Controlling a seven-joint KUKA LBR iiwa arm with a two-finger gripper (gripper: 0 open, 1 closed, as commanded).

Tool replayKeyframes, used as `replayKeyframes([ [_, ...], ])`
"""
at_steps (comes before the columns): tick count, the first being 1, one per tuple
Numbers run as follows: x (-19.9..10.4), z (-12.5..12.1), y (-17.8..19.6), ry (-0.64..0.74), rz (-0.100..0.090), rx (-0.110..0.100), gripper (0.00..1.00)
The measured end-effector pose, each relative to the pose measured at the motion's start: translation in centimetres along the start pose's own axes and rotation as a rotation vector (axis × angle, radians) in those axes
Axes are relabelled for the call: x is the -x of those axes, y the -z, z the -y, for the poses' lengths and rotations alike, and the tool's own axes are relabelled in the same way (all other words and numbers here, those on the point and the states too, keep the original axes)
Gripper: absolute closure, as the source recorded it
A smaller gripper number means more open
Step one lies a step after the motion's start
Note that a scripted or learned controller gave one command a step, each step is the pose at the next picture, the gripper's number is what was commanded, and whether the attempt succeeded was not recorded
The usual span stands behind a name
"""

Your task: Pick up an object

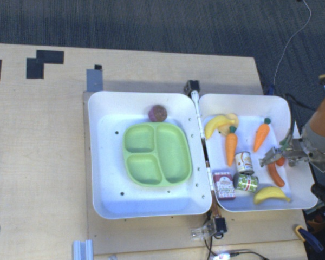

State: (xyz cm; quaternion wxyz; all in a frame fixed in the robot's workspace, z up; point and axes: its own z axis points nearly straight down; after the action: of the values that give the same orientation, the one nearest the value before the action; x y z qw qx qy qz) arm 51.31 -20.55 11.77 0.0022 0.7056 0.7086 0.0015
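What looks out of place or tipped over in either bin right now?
One green-labelled can lies on its side in the right bin, against the upright can. A purple ball sits loose behind the green tray in the left bin. Nothing spilled.

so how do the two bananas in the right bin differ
The far banana lies at the bin's left far side, beside a carrot; the near banana lies at the near edge, beside a can. The far one arches upward and looks bulkier; the near one looks slimmer and flatter. Both are yellow.
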Motion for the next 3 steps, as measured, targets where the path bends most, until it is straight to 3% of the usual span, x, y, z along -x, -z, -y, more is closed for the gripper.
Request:
replayKeyframes([
  [1, 0.0, -0.1, 1.1, 0.002, 0.001, 0.003, 1.0],
  [2, -10.3, -9.0, -3.0, 0.003, -0.002, 0.006, 1.0],
  [3, -10.0, -8.8, -3.1, 0.0, 0.0, 0.002, 0.0],
])
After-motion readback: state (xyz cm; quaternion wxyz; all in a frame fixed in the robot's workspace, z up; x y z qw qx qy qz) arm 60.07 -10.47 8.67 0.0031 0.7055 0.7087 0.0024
